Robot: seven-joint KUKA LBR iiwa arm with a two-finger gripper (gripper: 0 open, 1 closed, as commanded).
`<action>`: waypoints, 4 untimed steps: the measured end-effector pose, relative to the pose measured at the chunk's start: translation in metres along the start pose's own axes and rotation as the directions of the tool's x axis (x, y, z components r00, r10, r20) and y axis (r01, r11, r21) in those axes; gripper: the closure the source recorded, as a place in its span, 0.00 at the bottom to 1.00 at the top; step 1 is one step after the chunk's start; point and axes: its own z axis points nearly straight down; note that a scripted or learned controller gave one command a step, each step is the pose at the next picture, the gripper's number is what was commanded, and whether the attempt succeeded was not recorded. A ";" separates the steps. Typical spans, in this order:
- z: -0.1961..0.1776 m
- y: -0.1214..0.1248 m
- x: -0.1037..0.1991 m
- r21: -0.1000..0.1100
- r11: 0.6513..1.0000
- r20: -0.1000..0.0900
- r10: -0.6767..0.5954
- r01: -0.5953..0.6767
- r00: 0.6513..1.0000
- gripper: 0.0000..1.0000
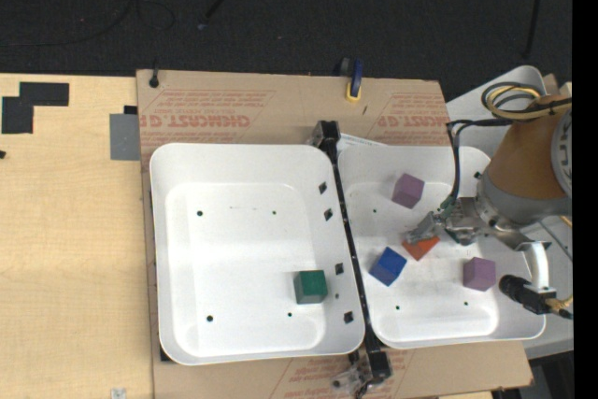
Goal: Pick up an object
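You are looking at two white bins side by side: left bin [187,201] carrying a green cube [310,286], right bin [439,327] carrying the rest. The arm [528,168] is reaching in low over the right bin. Its gripper [432,229] is sitting just above an orange block [421,247]; how wide it is standing, you cannot tell, and no grasp is showing. A blue cube [388,265] is lying just beside the orange one; two purple cubes [407,190] [478,273] are lying apart. Likely step: closing in on the orange block. Next move is calling for a clean descent clear of the blue cube.

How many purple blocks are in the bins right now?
2, both in the right bin: one purple block near its far side, the other nearer the front, right of the gripper. The arm may hide more.
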 end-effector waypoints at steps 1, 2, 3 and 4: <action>-0.008 -0.001 -0.002 0.004 1.000 -0.001 0.005 -0.005 1.000 1.00; -0.023 0.015 0.010 0.023 1.000 -0.004 -0.001 0.001 1.000 1.00; -0.029 0.079 0.019 0.018 1.000 -0.003 -0.004 0.004 1.000 1.00; -0.002 0.047 0.028 0.026 1.000 -0.004 0.002 -0.002 1.000 1.00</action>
